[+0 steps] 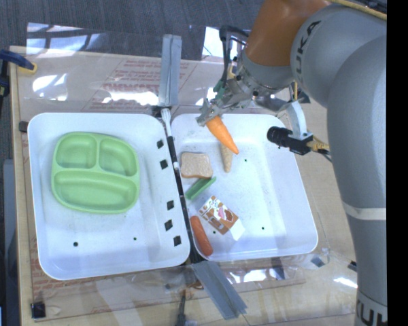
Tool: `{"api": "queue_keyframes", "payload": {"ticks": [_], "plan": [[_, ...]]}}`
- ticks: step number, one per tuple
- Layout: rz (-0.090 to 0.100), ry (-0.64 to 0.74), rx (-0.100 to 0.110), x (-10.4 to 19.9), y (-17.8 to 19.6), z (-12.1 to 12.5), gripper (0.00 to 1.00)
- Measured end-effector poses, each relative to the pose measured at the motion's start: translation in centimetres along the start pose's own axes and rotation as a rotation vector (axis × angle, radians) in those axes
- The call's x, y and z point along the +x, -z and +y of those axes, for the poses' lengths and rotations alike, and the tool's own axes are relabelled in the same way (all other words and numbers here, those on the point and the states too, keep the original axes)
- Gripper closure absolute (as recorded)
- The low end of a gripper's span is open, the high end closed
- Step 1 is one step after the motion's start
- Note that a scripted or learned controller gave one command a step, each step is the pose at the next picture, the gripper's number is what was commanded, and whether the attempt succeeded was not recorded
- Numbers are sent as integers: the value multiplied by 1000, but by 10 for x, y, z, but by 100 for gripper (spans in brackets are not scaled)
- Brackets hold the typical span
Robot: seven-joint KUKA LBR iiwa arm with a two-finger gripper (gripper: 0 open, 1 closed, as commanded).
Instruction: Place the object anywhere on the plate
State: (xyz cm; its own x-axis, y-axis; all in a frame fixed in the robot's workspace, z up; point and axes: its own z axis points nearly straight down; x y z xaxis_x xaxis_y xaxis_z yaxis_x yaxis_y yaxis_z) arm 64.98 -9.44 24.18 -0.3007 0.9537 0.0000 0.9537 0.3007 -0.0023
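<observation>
Well, far to the left of the gripper [211, 114] sits the green plate [95, 172] in its own bin [44, 250]. The fingers pinch the carrot [222, 134] by its top end — it hangs tilted above the right bin [285, 209], with bread [196, 164], a green bean [200, 187], a packet [219, 216] and a sausage [201, 236] lying below the gripper.

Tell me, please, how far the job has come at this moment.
Done: the carrot appears lifted, its top end between the fingers of the gripper, hanging tilted over the right bin. In hand: carrying it. Left: moving it across to the left bin and setting it on the green plate, which holds nothing yet.
</observation>
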Motion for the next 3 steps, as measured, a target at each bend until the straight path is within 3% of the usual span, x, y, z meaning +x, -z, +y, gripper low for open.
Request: {"api": "queue_keyframes", "payload": {"ticks": [1, 2, 3], "plan": [[0, 13, 2, 128, -16, 28, 100], [0, -2, 2, 219, -12, 75, 100], [-1, -2, 2, 219, -12, 75, 0]]}}
